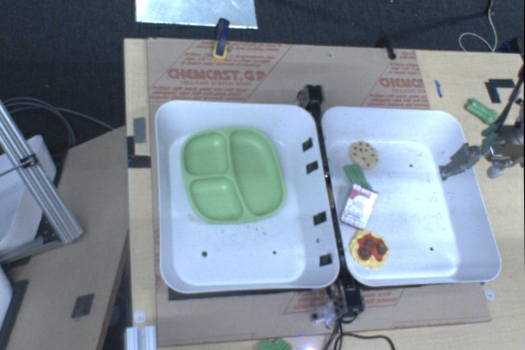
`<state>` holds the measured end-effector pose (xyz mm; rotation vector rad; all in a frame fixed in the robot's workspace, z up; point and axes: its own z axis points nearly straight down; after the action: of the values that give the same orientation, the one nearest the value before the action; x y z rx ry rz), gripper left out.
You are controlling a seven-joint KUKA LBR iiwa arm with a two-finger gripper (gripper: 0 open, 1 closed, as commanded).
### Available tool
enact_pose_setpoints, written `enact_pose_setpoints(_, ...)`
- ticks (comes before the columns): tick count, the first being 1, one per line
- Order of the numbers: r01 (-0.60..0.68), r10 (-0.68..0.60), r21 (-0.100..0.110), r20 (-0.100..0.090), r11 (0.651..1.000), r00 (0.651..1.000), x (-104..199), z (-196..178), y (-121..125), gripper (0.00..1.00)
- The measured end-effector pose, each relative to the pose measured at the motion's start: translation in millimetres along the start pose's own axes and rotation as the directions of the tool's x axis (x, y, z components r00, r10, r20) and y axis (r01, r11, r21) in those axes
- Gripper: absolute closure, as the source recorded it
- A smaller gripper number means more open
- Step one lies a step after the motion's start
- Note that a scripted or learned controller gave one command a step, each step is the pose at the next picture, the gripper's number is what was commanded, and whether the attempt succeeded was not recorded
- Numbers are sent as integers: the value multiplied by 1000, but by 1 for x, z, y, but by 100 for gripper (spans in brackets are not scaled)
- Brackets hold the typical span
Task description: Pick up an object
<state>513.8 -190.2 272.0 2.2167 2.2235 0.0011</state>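
Note:
In the right bin (426, 201) lie a round cookie (362, 153), a small green piece (358, 176), a white and pink packet (359, 206) and a yellow toy pizza with red spots (370, 248), all along its left side. My gripper (453, 169) reaches in at the bin's right edge, well to the right of these objects. Nothing shows between its fingers.
The left bin (238, 258) holds a green divided plate (232, 175). A black divider with clips (321, 176) runs between the bins. A green object (479, 109) lies on the bench beyond the right bin. Cardboard lies under both bins.

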Motion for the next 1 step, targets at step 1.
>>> enact_pose_setpoints(1,8,-8,4,-4,1000,1000,58,91,52,0)
